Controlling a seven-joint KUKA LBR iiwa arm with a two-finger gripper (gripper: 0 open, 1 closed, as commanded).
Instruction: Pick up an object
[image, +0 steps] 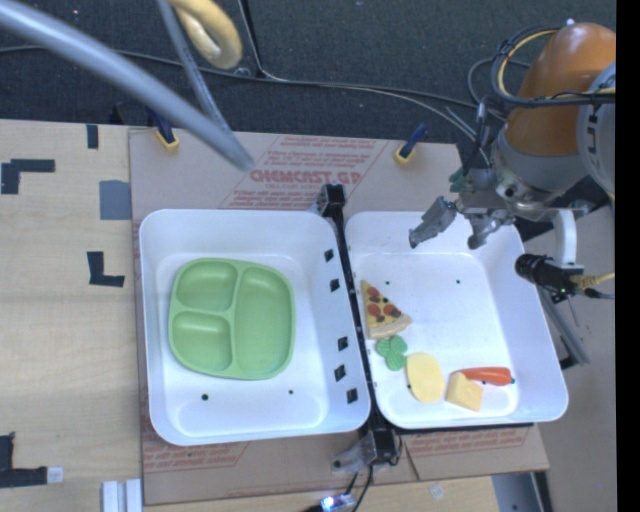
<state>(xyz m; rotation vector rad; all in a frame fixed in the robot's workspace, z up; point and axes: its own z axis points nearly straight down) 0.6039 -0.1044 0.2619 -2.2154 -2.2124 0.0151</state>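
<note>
Well below the spread, empty pincer (454, 229), the pizza slice (383, 311) lies in the right bin (533, 345)

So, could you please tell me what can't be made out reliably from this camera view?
- Arm: cut off by the right and top edges of the camera view, beyond the orange band.
- Green piece: too small to identify; the yellow piece covers its lower edge.
- Red piece: partly hidden behind the cheese wedge.

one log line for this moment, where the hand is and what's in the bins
hand: open, nothing held, over right bin far edge | right bin: pizza slice, other toy food | left bin: green tray
</note>
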